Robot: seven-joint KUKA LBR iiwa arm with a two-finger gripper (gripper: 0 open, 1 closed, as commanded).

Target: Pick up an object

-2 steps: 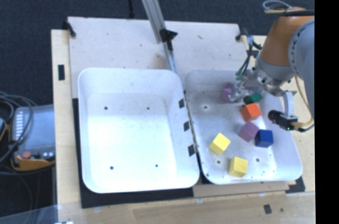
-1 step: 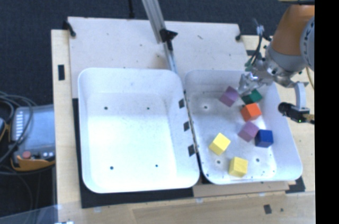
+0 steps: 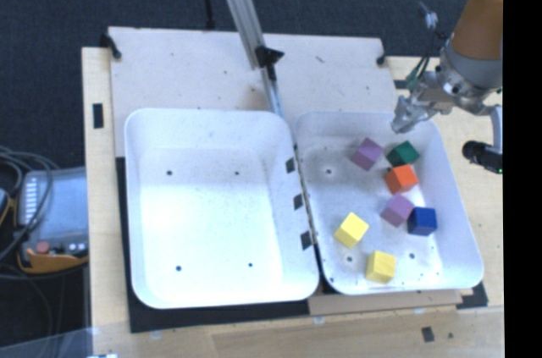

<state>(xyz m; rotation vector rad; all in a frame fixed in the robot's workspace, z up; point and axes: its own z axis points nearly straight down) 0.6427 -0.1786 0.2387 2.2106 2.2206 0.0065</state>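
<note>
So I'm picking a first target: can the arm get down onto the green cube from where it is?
Probably yes. The gripper hangs just above and beside the green cube, with nothing over it. The orange cube sits tight against it, and the purple cube is close, which may crowd the jaws.

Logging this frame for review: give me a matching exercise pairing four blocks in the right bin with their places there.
Things:
1. green block
2. blue block
3. orange block
4. yellow block

Places:
A. closest to the bin's near edge
B. between the green block and a purple block
C. nearest the pincer
D. right beside the lower purple block, on its right

Pairs: 1-C, 2-D, 3-B, 4-A
</note>
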